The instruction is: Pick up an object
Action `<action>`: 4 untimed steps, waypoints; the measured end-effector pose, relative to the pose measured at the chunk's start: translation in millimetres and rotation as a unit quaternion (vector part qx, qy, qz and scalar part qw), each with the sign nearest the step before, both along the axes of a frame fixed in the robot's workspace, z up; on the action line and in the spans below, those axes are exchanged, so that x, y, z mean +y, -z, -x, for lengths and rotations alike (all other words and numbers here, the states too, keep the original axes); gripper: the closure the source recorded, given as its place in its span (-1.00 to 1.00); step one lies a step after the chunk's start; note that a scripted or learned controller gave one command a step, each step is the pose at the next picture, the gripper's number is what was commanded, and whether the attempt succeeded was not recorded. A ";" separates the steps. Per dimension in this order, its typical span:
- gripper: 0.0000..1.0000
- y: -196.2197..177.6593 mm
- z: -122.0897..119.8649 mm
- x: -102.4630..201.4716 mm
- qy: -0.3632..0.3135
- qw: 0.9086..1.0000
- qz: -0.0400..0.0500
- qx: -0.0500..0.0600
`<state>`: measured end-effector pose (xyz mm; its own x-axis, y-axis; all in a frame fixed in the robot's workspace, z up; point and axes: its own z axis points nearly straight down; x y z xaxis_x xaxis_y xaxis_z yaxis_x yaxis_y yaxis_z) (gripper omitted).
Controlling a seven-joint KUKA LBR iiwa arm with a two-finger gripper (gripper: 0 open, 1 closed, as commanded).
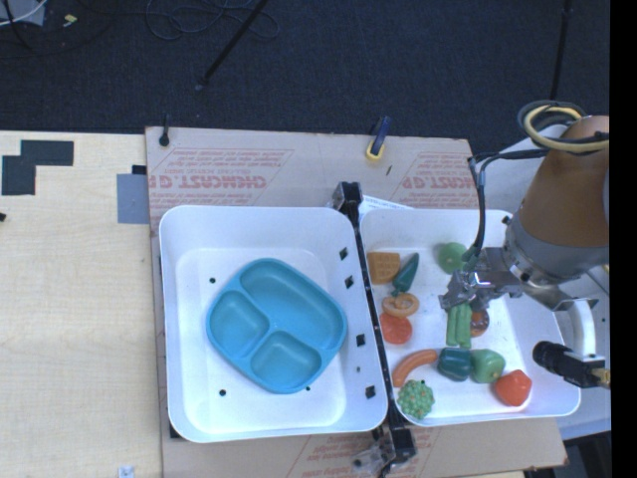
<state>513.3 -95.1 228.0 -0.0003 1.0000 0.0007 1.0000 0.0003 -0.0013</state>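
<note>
Long green plastic vegetable, cucumber-like (458,325), lay upright in view at middle of my right white bin (542,406). Round green piece (451,256) sat near far side, orange block (383,265) and dark green pepper shape (405,273) toward divider. Red tomato (396,329), orange carrot (412,363), bumpy green broccoli (416,399), red strawberry-like piece (513,388) lay along near side.

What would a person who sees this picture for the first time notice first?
The blue plate, with three compartments, lies alone in the left bin and stands out most. The right bin holds a crowd of small toy foods, among them a red tomato and a broccoli near its front edge. The arm reaches in from the right, its gripper low over a green cucumber.
</note>
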 end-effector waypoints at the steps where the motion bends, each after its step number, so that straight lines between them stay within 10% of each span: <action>1: 1.00 9.9 11.2 56.2 -0.002 1.000 -0.001 0.002; 4: 1.00 -6.0 32.9 198.2 -0.003 1.000 -0.001 0.001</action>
